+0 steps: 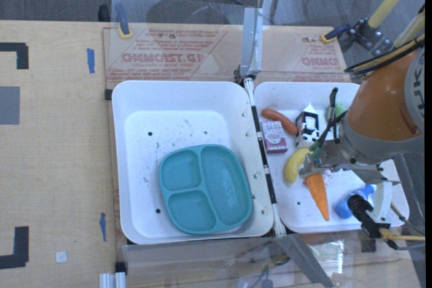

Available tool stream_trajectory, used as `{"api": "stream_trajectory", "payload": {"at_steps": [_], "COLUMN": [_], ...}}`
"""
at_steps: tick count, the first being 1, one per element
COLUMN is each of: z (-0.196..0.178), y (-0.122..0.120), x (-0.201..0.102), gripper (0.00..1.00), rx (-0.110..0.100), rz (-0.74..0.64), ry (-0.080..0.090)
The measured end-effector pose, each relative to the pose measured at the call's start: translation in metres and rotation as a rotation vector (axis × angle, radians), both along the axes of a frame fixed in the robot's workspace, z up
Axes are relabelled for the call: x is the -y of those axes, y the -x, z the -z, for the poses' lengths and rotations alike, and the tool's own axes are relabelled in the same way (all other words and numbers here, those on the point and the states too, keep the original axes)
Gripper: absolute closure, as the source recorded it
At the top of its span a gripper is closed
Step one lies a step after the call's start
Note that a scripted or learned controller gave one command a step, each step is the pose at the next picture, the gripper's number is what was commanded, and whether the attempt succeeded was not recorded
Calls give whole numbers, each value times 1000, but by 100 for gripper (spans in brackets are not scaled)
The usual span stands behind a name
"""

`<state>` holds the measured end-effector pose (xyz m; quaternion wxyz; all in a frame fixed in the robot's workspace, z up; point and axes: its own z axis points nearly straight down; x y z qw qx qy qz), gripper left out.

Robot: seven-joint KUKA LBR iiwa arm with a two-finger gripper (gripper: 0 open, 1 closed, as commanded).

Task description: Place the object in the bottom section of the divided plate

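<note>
Teal divided plate [204,189] sits in the left bin [135,111], toward its front edge. Your gripper [316,160] hovers in the right bin [297,216] over the banana [294,164] and carrot [318,193]; whether it grips anything, I cannot tell. The plate lies leftward, across the divider.

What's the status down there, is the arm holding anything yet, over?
Arm low over right bin, grip unclear. Carrot, banana and other toys lying loose there. Teal divided plate in left bin, nothing on it. Over.
</note>
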<state>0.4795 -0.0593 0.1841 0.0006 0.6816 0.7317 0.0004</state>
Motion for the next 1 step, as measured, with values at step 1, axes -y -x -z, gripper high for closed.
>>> {"api": "stream_trajectory", "payload": {"at_steps": [1], "z": [0], "y": [-46], "x": [-45], "gripper": [100], "rx": [1], "rz": [-178], "ry": [1]}}
